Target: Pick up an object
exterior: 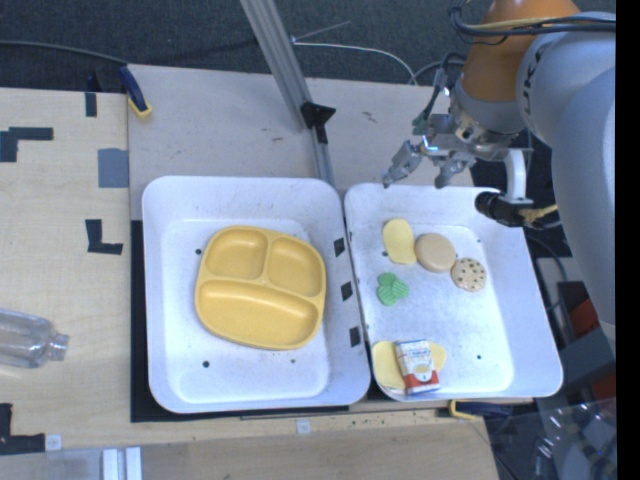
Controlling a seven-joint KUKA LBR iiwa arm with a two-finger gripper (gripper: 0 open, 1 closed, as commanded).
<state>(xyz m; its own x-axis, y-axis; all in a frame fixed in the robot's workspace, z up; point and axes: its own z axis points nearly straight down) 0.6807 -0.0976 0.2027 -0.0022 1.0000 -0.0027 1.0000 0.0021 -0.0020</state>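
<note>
We see the end effector, fingers spread apart and holding nothing, poised over the far edge of the right bin, with the yellow piece lying just nearer us inside that edge.

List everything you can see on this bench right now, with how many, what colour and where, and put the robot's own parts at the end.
bins: two, white, side by side on the bench
divided plate: one, yellow, left bin
yellow piece: one, pale yellow, right bin, far part
tan round piece: one, tan, beside the yellow piece
cookie: one, speckled tan, right of the tan round piece
green piece: one, green, right bin, middle left
small carton: one, white and red, on a yellow disc, right bin's near edge
plastic bottle: one, clear, bench's left edge
claw: one, grey metal, above the right bin's far edge, holding nothing
</note>
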